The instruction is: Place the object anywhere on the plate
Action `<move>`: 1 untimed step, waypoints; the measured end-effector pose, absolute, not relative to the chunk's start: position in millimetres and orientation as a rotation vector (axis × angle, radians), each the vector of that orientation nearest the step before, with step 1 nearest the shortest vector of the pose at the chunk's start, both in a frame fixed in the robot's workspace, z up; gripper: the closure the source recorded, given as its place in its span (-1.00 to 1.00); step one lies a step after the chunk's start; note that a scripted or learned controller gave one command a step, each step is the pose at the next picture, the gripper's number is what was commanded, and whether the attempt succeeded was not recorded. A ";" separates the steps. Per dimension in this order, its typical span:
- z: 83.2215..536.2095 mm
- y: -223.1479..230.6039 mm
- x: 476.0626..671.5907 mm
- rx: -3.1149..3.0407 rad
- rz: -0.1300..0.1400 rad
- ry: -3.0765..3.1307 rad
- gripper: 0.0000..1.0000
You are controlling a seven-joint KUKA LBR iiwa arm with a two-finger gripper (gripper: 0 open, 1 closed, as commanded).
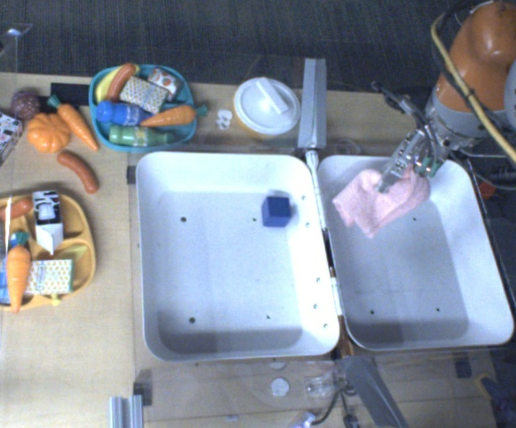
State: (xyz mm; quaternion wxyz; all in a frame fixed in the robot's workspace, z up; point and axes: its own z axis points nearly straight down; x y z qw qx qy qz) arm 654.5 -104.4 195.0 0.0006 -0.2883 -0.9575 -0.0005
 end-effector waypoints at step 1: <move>221.1 -103.2 655.8 -0.901 -0.002 -3.009 1.00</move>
